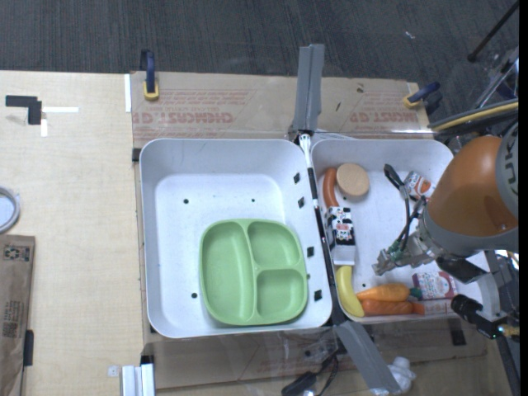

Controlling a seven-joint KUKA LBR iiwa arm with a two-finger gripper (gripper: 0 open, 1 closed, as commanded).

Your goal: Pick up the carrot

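- The carrot [388,298] lies flat at the near end of the right bin [375,151], close to the front wall.
- My claw [398,258] hangs just above the carrot, a little toward the back of the bin.
- I cannot tell how wide my claw is, and nothing shows between its tips.
- A yellow banana [347,291] lies just left of the carrot.
- A green plate [252,271] sits in the left bin [165,221].
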